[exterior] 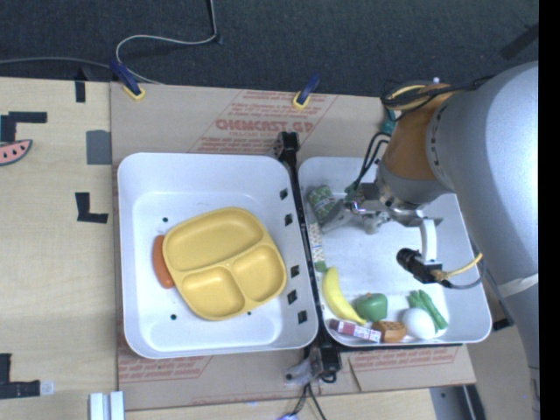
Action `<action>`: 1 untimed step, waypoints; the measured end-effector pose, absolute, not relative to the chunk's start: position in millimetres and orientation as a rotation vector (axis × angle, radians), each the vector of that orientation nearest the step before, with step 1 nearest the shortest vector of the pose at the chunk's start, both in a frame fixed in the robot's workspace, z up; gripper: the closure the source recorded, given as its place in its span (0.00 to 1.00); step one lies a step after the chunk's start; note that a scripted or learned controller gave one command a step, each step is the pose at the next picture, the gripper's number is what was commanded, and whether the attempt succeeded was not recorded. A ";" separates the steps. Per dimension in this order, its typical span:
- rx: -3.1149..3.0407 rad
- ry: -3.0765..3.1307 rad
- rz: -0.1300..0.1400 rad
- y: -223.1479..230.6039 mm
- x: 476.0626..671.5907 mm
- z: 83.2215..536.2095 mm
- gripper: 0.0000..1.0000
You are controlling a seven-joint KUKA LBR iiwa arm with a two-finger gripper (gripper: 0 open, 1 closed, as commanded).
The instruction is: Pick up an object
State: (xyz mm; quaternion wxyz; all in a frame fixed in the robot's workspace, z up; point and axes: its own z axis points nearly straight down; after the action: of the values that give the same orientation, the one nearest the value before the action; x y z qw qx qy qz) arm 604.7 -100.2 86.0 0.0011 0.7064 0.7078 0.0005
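Note:
My gripper (343,210) is low in the upper left part of the right bin (472,322), at the end of the grey arm with its orange band (411,147). It sits right beside a crumpled grey-green packet (319,200) near the bin's left wall; whether they touch is unclear. Along the bin's front lie a yellow banana (336,296), a green pepper (373,305), a white egg (420,324), green beans (429,304), a red-and-white packet (353,329) and a small brown item (392,331).
The left bin (140,182) holds a yellow divided plate (224,261) with an orange-red item (161,261) poking out under its left edge. A black fitting with a cable (418,265) hangs off the arm over the right bin.

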 end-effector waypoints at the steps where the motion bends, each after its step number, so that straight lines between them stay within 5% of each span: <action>1: 2.264 2.282 -0.100 -101.2 652.4 84.9 0.00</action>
State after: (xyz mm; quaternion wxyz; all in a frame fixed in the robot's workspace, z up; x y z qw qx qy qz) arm 652.4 -101.2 84.9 -0.0374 0.7035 0.7091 -0.0310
